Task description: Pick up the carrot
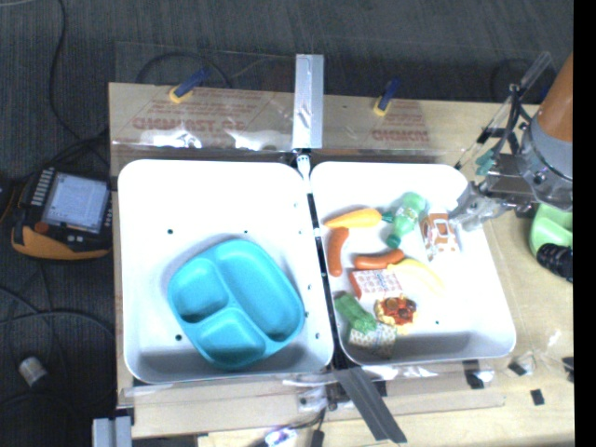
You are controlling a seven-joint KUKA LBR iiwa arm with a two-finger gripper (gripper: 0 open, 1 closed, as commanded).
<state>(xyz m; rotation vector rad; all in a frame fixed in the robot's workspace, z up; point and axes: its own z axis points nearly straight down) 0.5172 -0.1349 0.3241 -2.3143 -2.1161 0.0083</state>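
We see two white bins side by side on the bench: the left bin (149,212) holds a blue tray (236,303) with three compartments, set at a tilt toward the bin's lower part. The right bin (484,315) carries a heap of toy food. The carrot (353,218) lies near the bin's upper left, close to the divider, with its tip pointing left and its thick end next to a green bottle (407,211). Just below the carrot a red-orange sausage (336,250) stands roughly upright along the divider, and another reddish piece (379,260) lies across the middle, above a red-and-white packet (376,281). A yellow banana (421,272) sits to the right of that packet, a small white carton (440,234) lies at the heap's right edge, and green pieces (355,311) and a patterned item (395,310) lie toward the bin's lower left. The arm (549,147) comes in from the right, and the gripper (468,210) hangs over the bin's upper right corner, just beside the carton and well apart from the carrot. We cannot tell how far its pincer is parted; nothing is visibly held.
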